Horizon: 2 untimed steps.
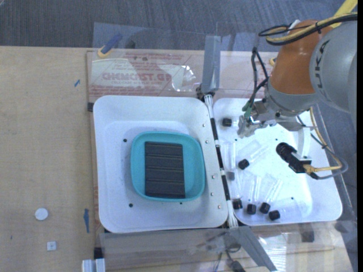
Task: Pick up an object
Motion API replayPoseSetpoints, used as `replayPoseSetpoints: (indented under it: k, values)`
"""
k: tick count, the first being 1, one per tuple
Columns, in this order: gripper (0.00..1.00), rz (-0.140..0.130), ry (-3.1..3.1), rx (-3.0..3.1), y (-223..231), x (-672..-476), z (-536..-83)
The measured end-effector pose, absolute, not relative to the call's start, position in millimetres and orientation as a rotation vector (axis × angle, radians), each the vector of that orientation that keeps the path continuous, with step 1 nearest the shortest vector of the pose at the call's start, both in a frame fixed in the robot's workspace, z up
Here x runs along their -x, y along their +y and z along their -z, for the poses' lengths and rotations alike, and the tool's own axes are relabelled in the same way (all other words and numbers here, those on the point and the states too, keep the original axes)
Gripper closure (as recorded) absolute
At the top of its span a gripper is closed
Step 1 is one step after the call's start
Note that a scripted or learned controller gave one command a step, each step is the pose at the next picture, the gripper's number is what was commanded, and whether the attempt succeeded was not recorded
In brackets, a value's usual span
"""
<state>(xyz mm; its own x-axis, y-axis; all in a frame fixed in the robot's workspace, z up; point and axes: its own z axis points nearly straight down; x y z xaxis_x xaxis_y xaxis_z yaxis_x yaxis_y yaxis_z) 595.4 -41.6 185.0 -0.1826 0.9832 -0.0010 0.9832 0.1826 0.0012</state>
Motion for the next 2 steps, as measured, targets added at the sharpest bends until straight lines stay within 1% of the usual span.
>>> replayPoseSetpoints:
  k: [1,2]
  values:
    - [1.00,-0.007,2.528,-1.849,-97.6,-575.2,-90.0]
    - [1.00,-0.008,2.779,-1.440,-103.3,-566.5,-90.2]
